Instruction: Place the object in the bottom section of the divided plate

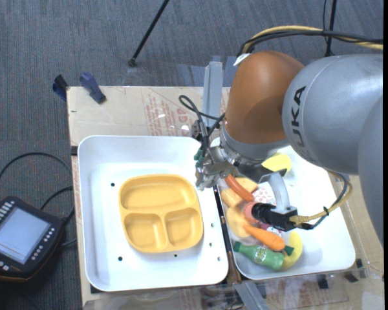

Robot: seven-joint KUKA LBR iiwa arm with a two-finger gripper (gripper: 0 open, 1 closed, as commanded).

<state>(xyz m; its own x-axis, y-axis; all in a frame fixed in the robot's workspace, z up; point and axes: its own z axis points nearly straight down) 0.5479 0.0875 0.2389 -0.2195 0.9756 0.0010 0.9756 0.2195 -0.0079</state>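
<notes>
Camera view: I see cardboard-topped bench (136, 112) on grey carpet (64, 37), teach pendant (19, 234) at left; gripper (207, 170) state, cannot tell.

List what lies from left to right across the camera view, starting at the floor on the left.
Handheld screen unit → left white bin → yellow divided plate → gripper → green bottle → right white bin.

A pendant (19, 237) with a lit screen lies on the carpet at eight o'clock. Two blue clamps (90, 87) sit at the bench's eleven o'clock corner. A tripod leg (152, 24) slants at twelve.
</notes>
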